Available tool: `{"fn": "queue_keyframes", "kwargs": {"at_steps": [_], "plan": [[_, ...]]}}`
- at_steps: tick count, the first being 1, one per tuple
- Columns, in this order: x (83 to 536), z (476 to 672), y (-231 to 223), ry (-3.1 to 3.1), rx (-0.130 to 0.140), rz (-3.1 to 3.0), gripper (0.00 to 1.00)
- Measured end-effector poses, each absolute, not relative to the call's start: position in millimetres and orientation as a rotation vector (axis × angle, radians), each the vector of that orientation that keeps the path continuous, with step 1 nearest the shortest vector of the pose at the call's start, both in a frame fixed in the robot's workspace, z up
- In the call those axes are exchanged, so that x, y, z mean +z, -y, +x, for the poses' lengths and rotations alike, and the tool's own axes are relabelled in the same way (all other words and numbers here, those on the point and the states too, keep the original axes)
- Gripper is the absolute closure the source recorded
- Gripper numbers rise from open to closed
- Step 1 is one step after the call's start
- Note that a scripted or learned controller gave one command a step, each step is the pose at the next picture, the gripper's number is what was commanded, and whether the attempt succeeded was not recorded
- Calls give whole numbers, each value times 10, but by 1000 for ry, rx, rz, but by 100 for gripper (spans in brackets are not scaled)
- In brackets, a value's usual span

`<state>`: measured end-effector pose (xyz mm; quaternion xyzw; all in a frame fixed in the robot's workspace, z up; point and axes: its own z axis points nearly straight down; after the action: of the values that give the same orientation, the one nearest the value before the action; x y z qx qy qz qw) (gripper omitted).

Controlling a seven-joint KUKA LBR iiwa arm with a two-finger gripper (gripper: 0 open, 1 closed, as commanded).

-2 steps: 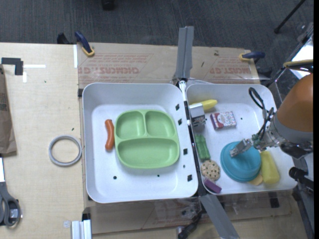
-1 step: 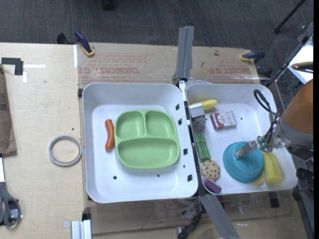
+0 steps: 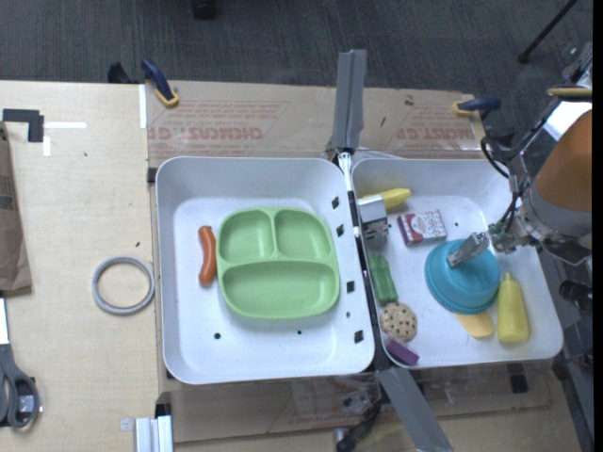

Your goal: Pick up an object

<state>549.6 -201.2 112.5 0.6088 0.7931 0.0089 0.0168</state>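
You see gripper [image 3: 468, 250] low over blue bowl [image 3: 462, 279], right bin [image 3: 443, 349], nothing pinched; finger spread, cannot tell. Step in hand, by my judgement: approach. Next move calls for descent onto bowl rim, then firm close.

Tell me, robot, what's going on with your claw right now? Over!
Gripper over blue bowl in right bin, grip unclear. Nothing seen held. Yellow bottle, red box close by.
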Motion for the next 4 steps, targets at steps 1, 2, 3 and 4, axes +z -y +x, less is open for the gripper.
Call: {"fn": "queue_keyframes", "kwargs": {"at_steps": [1,2,3,4], "plan": [[1129,5487,2026,-2502,33,1832,0],[1288,5524,2083,-2480,30,1820,100],[1166,5810,2101,-2620,10,1668,100],[2165,5745,2045,-2710,-1,1585,100]]}}
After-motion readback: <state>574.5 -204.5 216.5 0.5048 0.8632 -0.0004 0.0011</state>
